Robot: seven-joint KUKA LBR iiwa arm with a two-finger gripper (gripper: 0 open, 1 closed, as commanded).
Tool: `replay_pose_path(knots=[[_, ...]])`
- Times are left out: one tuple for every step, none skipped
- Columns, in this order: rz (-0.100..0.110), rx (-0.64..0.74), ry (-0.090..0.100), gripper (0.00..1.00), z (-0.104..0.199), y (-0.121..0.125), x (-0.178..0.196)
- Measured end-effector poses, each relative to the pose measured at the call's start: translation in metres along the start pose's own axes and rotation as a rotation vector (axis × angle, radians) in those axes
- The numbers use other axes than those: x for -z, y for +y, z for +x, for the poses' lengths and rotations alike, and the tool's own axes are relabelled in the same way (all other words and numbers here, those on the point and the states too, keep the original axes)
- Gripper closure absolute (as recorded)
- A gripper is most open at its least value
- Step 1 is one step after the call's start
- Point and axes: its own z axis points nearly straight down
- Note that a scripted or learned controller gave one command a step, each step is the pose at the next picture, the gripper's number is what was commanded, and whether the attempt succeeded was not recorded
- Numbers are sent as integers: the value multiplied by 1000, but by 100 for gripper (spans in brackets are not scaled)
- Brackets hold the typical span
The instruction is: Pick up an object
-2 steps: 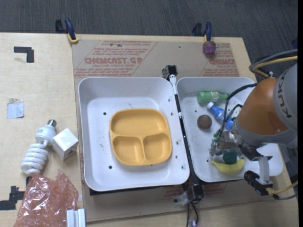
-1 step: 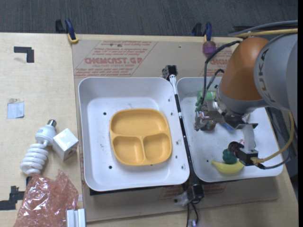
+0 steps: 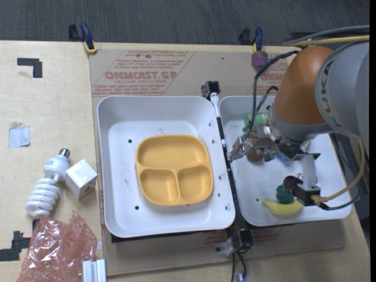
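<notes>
On the far left of the bench we see loose items outside the bins: a spiral light bulb [image 3: 47, 187], a small white cube [image 3: 81, 178] touching it, and a crumpled pink plastic bag [image 3: 56, 245] below them.

Next comes the left bin [image 3: 117, 216], which holds a yellow divided tray [image 3: 174, 169] lying flat near its middle, its three compartments bare.

To the right, the right bin [image 3: 247, 213] holds the things we could pick. A yellow banana [image 3: 284, 208] lies near its lower edge, with a dark green object [image 3: 285, 194] touching it just above. A small green item [image 3: 249, 120] sits near the bin's upper left, partly hidden by the arm.

The gripper [image 3: 249, 148] hangs low over the left part of this bin, near the divider between the bins. A brownish lump [image 3: 255, 154] sits right at its tip — we cannot tell whether that is an object or part of the tool, and we cannot tell whether the gripper is closed on anything.

We judge the step in hand to be the descent onto a target. To do it well, we would centre the tool over one object, well clear of the bin wall, and close only once it is level with the object's middle. The banana looks the easiest choice — long, narrow, and best taken across its short width.
</notes>
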Motion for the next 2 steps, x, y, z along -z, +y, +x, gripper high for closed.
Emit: replay_pose_path(knots=[[0,-1,-1,0,-90,25,-38],[1,-3,0,0,-83,-8,-100]])
